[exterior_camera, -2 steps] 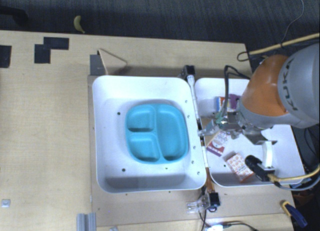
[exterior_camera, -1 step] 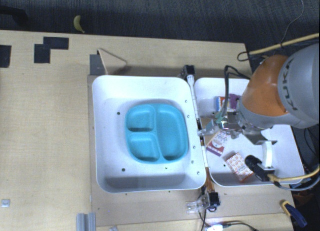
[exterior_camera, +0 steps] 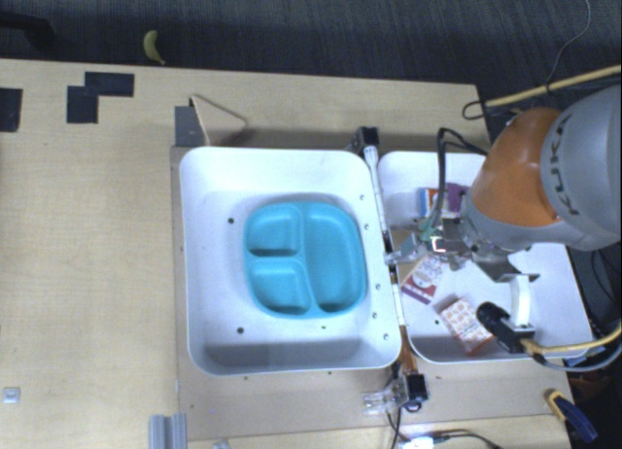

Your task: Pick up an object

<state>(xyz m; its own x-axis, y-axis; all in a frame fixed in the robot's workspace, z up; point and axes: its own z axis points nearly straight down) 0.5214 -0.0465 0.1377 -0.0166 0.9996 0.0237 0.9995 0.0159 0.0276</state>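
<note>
At bench, slanted overhead view
Left bin [exterior_camera: 209, 243]: blue divided tray [exterior_camera: 303, 258].
Right bin [exterior_camera: 573, 272]: small packets.
Gripper [exterior_camera: 432, 241]: low at inner wall; jaw state not discernible.
Purple packet [exterior_camera: 422, 282]: just below gripper; likely light, flat, slippery; pinch across edges.
Patterned packet [exterior_camera: 463, 323]: nearby, apart.

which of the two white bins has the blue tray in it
The left bin: the blue divided tray lies in its middle. The right bin holds small packets instead.

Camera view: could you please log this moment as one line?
arm: over right bin | gripper: low near packets | left bin: blue divided tray | grasp: unconfirmed
</note>
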